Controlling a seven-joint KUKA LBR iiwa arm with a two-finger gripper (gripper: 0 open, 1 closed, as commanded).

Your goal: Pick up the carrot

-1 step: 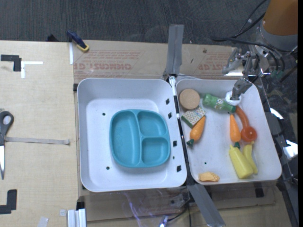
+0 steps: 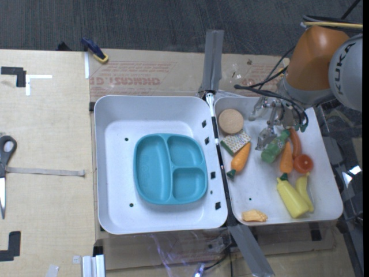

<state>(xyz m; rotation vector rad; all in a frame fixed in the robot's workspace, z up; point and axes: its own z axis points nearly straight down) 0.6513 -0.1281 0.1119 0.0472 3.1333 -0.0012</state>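
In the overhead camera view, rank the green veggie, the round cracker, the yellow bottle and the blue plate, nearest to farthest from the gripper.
Measured from the gripper:
1. Green veggie, just below it in the right bin.
2. Round cracker, to its left in the same bin.
3. Yellow bottle, toward that bin's near edge.
4. Blue plate, in the left bin.

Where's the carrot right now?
The carrot lies in the right bin, near its left wall, just below the round biscuit, left of the claw.

Pincer (image 2: pixel 272 124) low (arm fr. right)
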